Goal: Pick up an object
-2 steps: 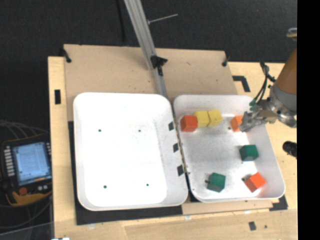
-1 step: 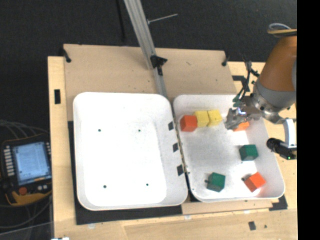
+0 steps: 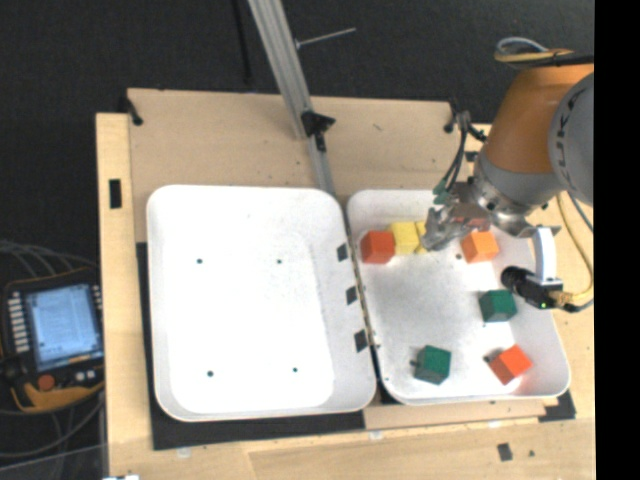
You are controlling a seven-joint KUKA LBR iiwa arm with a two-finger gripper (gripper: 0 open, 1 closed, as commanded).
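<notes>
The right bin (image 3: 455,393) holds several blocks: an orange-red one (image 3: 377,246) and a yellow one (image 3: 406,236) side by side at its far left, a light orange one (image 3: 481,245) at the far right, two green ones (image 3: 497,305) (image 3: 432,364), and an orange one (image 3: 510,364) at the near right. My gripper (image 3: 436,230) hangs low over the far part of this bin, right beside the yellow block and left of the light orange block. Nothing shows between it and the bin floor that I can call held.
The left bin (image 3: 245,298) lies next to the right bin. A slanted metal pole (image 3: 285,68) rises from the bench behind the bins. A handheld control pendant (image 3: 55,333) sits off the bench at the left. The arm's wrist carries a black cable fitting (image 3: 530,286).
</notes>
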